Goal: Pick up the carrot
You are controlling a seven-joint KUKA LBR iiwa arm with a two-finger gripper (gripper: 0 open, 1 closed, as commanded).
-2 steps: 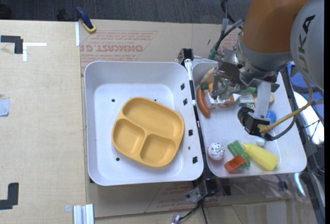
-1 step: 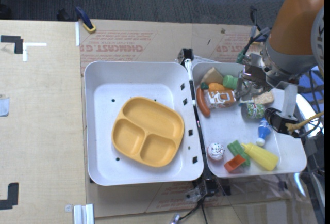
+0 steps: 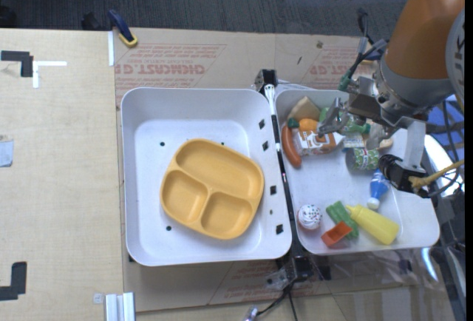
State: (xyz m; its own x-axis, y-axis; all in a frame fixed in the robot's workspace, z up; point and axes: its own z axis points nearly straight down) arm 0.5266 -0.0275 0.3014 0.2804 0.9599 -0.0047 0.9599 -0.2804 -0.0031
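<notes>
Near edge of the bench (image 3: 59, 186): two shallow white bins side by side.

Left bin (image 3: 140, 238): yellow divided plate (image 3: 213, 188) lying flat at its middle.

Right bin (image 3: 421, 234), near part: white dotted ball (image 3: 310, 217) at left. Just right of it, carrot (image 3: 336, 231), taken to be the short orange-red piece with a green top. Long axis slanted, orange end toward the near left, green end toward the far right. Yellow squeeze bottle (image 3: 377, 225) just beside the carrot on the right, possibly touching the green end. Small blue bottle (image 3: 377, 190) a little farther.

Right bin, far part: red sausage (image 3: 290, 146) along the left wall, labelled packet (image 3: 314, 140) beside it, green can (image 3: 362, 157) to the right, round orange item (image 3: 307, 125) behind.

Above that far clutter: tool (image 3: 334, 120), reaching in from the right below the orange-banded arm (image 3: 425, 24). Spread or pressed together: cannot tell, the tip being lost against the clutter. Nothing seen gripped.

Key relation: carrot well apart from the tool, on its near side and at about the same left-right position. Judged need: travel toward the near wall, then descent across the carrot's short width, clear of ball and yellow bottle.
</notes>
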